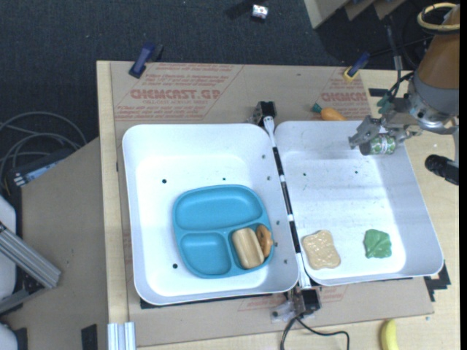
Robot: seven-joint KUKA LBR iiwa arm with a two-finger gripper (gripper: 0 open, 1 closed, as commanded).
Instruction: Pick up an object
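Two shallow white plastic bins side by side on a pale wooden bench (109, 195): left bin (146, 159), right bin (408, 188).

Left bin: blue plastic three-compartment tray (211, 210), lying towards the near side. Tan bread-like roll (248, 247) in its near right compartment, with a brown round pastry (264, 239) touching the roll's right side. Other two compartments bare.

Right bin: beige flat cracker-shaped piece (321, 250) near the front left corner. Green leaf-shaped piece (377, 243) to its right, apart from it, near the front edge.

Grey arm with orange band (441, 68) entering from the right, over the far right corner of the right bin. Two-finger gripper (373, 141) at that corner, low over the bin floor. Small greenish-silver cylindrical object (382, 146) at the fingertips, seemingly pinched between the fingers; contact hard to confirm at this size.

On the bench beyond the bins: small orange object (330, 113) near the right bin's far rim; blue clamp (144, 59) at the far left corner. Yellow object (390, 335) on the near edge, right side.
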